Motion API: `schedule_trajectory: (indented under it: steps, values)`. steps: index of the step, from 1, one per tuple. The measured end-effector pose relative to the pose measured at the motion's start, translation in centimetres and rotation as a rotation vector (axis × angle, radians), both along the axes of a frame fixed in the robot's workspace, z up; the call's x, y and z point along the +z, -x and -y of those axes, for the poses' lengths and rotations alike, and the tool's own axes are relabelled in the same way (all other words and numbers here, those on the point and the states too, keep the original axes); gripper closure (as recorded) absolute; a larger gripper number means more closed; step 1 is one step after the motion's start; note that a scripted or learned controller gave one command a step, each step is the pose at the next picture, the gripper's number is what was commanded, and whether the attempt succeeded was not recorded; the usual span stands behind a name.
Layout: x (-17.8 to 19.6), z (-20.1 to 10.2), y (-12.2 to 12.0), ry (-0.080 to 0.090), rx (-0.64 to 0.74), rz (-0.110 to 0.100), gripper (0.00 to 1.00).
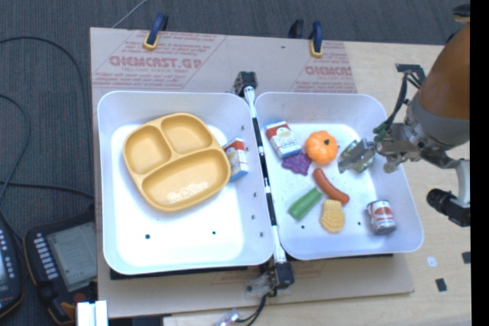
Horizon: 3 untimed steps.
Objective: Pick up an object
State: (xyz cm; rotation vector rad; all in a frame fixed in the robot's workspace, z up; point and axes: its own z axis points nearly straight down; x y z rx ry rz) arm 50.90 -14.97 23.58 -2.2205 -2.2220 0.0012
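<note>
The right bin (397,237) holds several toy foods: a small carton (281,138), an orange pumpkin (321,147), a purple piece (296,163), a red sausage (330,186), a green pod (305,204), a yellow corn cob (331,216) and a tin can (380,216). My gripper (356,156) hangs over the right side of this bin, just right of the pumpkin and above the sausage. Its fingers stand open with nothing between them.
The left bin (183,244) carries a yellow divided plate (176,159) and a small red-and-white carton (237,157) by the divider. A metal rail (262,172) separates the bins. The grey arm with its orange band (451,88) enters from the right.
</note>
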Motion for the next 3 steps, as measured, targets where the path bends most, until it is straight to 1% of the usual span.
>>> schedule_trajectory:
  steps: [1,2,3]
  values:
    - [-14.1,3.4,-2.5,-0.001,0.0,-0.001,0.0]
    - [-14.7,1.1,2.1,0.006,-0.002,0.014,0.0]
    - [-13.7,1.1,2.0,0.004,-0.002,0.015,1.0]
